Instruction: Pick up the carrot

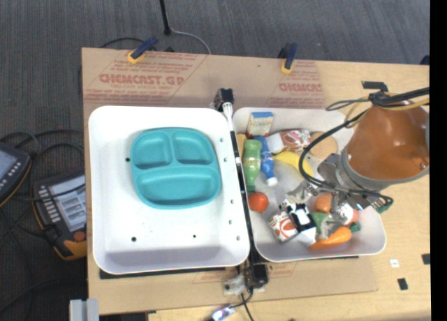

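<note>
Arm: the arm [387,142] was seen reaching in from the right, its orange band hanging over the right bin, apparently so that the wrist could be brought down among the clutter.

Gripper: the gripper [318,204] was found low in the right bin, above the pile near the front wall. Whether it was spread or closed could not be told, because the wrist and cables [328,138] covered it from above.

Carrot: the carrot [333,238] was seen lying flat at the front right of the right bin, near the wall, orange with a green top beside it. It was just beside the gripper, and nothing was seen to be clasped.

Right bin: the right bin [374,246] was crowded with toy groceries, so little free room was left around the carrot.

Neighbours: a small carton [283,227] lay just left of the gripper, a tomato [258,202] further left, and a green bottle [251,162] nearer the dividing wall.

Left bin: the left bin [105,243] held a teal tray [176,166], set well apart from the work.

Step judged: the approach was judged to be under way, the lift not yet made.

Risk judged: a neighbour could be nudged or caught instead.
</note>
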{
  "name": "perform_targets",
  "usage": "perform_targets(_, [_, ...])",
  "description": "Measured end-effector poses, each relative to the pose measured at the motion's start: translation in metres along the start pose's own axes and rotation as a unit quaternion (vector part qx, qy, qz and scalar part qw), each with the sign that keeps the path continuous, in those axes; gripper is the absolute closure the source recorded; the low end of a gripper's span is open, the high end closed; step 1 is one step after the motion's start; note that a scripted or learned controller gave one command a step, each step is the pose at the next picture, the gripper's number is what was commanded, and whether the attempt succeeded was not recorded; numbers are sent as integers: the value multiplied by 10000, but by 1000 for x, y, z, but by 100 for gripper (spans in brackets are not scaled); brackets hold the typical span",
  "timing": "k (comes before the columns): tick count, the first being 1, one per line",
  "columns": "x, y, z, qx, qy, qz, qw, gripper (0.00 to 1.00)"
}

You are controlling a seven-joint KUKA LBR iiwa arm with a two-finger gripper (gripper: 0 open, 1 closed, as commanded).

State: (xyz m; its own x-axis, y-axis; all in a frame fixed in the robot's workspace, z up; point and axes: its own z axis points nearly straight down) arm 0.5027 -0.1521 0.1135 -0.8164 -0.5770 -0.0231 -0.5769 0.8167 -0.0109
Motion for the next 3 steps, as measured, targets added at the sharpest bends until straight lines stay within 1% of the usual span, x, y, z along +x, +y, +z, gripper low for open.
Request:
perform_targets(1, [-2, 3, 0, 48, 7, -502, 9987, 0])
perform_targets(2, [-4, 2, 0, 56, -2, -676, 9977, 0])
perform_targets(3, [-5, 2, 0, 57, -7, -1020, 9948, 0])
